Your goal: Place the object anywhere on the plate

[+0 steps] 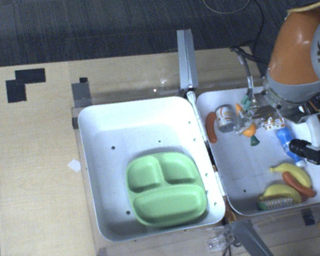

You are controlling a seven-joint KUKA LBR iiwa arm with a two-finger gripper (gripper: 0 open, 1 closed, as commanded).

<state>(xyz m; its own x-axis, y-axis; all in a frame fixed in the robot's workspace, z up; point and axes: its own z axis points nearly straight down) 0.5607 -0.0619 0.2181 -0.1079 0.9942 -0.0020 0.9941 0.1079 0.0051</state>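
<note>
Your bench (pixel 38 189) holds two white bins. The left bin (pixel 103 162) has the green plate (pixel 166 187) in it, down near six o'clock. The right bin (pixel 236 167) has all the toys. The arm (pixel 300 54) reaches in from three o'clock, and the gripper (pixel 253 118) hangs low over the top of the right bin.

I cannot tell if the gripper is open or closed, or if it holds anything. A small carrot (pixel 250 132) sits right under it, with a tin can (pixel 224 117) and a sausage (pixel 211 128) close by at nine o'clock.

Watch out: these toys are packed tight, so you might bump the can or grab the wrong one. The carrot is little and could slip out. It could also fall while crossing the wall between the bins. The bananas (pixel 291 176) lie well apart at five o'clock.
</note>
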